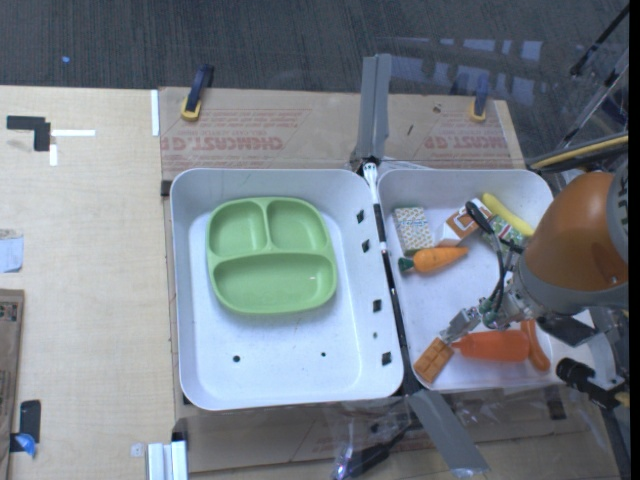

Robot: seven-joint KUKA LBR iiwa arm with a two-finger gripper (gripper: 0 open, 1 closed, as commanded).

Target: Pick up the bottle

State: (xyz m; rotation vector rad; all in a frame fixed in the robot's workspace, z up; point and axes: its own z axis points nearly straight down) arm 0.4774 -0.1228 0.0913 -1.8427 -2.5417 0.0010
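Nearest the lens is the arm's orange band, reaching in over the right bin. Below it the gripper hangs low at the near side of that bin; whether the fingers are apart or together cannot be told at this size.

Just beside the gripper, on the arm's side, the bottle lies flat on the bin floor: an orange-red body pointing left to right, its left end about touching the gripper's tip. Nothing shows it held.

A tan block lies just left of the bottle's end, against the bin's near corner. Farther back lie a toy carrot and a speckled pad, both well apart from the bottle.

The step in hand looks like settling the grasp. To do it well, the gripper should probably straddle the bottle across its narrow width, near the middle of the body rather than at the very end, where a round side may squirt out. The tan block should stay outside the closing gap. A straight, slow lift would then keep the bottle from swinging against the near wall.

The left bin with its green plate plays no part, nor does the desk.
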